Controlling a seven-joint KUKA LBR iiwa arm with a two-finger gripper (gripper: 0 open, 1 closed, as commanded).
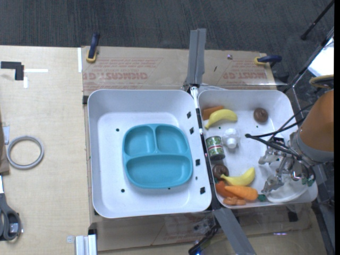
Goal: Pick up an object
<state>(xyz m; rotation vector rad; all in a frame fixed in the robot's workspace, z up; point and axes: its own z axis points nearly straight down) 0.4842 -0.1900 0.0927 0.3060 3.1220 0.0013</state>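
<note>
On your far left, a roll of tape (24,152) lies on the wooden bench (48,110), and scissors (9,223) lie nearer the edge; neither matters for this pick. Next comes the left bin (101,158), holding a blue divided plate (158,156) flat at its middle.

The candidates sit in the right bin (276,101). Along its left wall, from far to near, you have a carrot (211,110) touching a banana (221,117), then a green-labelled can (215,147) with a small white object (231,141) just beside it, a brown round item (220,170), a second banana (240,177) and a second carrot (238,192) at the near corner. A brown ball-like piece (260,115) lies apart, toward the far right.

The gripper (277,173) hangs low over the near right part of that bin, its fingers spread apart with nothing between them. I judge the second banana the closest target. Centre the fingers across its narrow width, keep clear of the second carrot touching it below, and descend straight before closing, since crowding there could spoil the grasp.
</note>
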